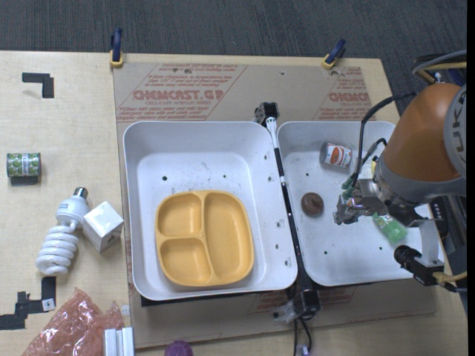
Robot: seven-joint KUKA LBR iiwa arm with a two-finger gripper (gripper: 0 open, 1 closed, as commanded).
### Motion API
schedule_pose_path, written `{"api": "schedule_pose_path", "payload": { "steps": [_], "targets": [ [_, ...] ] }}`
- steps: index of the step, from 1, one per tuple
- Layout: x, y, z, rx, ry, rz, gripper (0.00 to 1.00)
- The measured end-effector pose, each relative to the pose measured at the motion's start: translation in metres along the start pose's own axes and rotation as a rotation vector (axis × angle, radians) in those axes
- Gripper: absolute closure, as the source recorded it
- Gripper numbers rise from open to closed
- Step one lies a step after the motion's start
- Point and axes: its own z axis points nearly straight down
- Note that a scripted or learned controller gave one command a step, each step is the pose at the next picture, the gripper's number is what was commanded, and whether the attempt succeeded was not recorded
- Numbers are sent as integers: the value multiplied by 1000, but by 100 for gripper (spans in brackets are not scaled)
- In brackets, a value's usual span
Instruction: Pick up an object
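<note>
In the right bin (326, 262), a small white and orange can (336, 155) lies on its side near the back wall. A brown round object (312, 203) rests left of centre. A pale green object (390, 229) lies toward the bin's right side, partly under the arm. My gripper (346, 208) hangs low over the bin floor, just right of the brown object and left of the green one. The wrist hides much of it, and nothing is visibly held.
The left bin (141, 199) holds a yellow divided plate (204, 238). Off the bins at the left lie a spiral light bulb (61, 232), a white cube (103, 225), a green can (24, 166) and a red mesh bag (70, 325).
</note>
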Motion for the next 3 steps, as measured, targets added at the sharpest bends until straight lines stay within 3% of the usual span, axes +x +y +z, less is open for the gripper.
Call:
{"api": "schedule_pose_path", "payload": {
  "steps": [1, 2, 3],
  "targets": [
    [0, 0, 0, 0, 0, 0, 0],
    [-46, -8, 100, 2, 1, 2, 0],
    [-46, -7, 90, -1, 0, 4, 100]
  ]
}}
